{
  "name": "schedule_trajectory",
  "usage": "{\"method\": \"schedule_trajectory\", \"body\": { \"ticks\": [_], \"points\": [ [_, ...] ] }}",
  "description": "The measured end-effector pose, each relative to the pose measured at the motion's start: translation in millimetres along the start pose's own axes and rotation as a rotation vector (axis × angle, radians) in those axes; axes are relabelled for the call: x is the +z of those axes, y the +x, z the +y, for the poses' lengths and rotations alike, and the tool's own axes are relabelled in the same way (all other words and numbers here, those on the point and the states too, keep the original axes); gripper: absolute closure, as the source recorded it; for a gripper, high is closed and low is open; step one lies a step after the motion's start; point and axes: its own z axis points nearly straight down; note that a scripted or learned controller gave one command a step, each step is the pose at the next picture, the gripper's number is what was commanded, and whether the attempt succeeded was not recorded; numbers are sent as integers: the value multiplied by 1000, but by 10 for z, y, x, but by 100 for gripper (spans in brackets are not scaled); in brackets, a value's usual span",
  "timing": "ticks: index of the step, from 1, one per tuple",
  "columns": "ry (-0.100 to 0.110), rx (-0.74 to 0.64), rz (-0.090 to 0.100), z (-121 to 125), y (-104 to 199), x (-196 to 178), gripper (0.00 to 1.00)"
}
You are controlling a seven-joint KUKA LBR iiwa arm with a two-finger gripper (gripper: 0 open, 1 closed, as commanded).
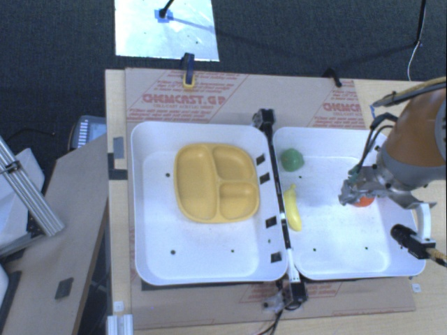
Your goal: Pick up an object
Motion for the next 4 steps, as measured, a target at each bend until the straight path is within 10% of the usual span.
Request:
{"method": "schedule_trajectory", "body": {
  "ticks": [2, 4],
  "points": [
    [0, -2, -1, -5, 26, -831, 100],
    [3, -6, 2, 471, 988, -674, 100]
  ]
}}
